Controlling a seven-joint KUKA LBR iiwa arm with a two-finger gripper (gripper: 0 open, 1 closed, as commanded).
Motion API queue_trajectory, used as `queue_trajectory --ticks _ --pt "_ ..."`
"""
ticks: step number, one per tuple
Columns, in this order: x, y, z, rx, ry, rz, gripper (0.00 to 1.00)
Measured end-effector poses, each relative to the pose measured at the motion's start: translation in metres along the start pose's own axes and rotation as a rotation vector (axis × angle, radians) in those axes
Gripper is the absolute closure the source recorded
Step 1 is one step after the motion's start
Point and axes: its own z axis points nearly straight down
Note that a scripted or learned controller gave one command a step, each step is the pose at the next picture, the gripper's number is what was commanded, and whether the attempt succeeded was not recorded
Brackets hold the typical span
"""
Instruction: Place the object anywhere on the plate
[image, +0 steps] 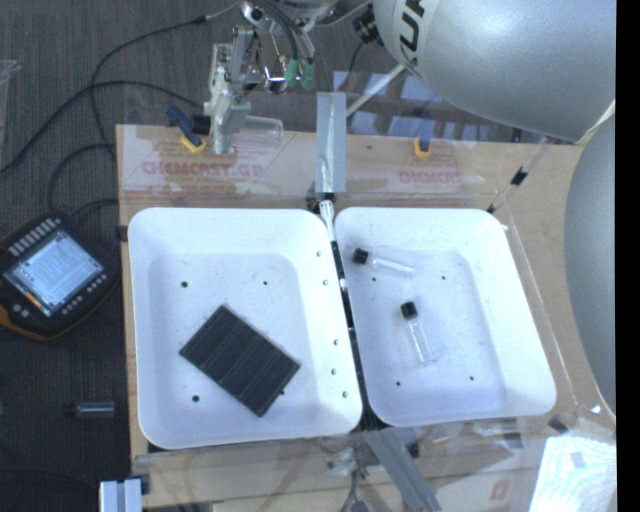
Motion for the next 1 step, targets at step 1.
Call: queue_trajectory --ticks 1 --pt "-0.0080 -0.0028 0.0101 0.000 0.005 -0.706 1.00"
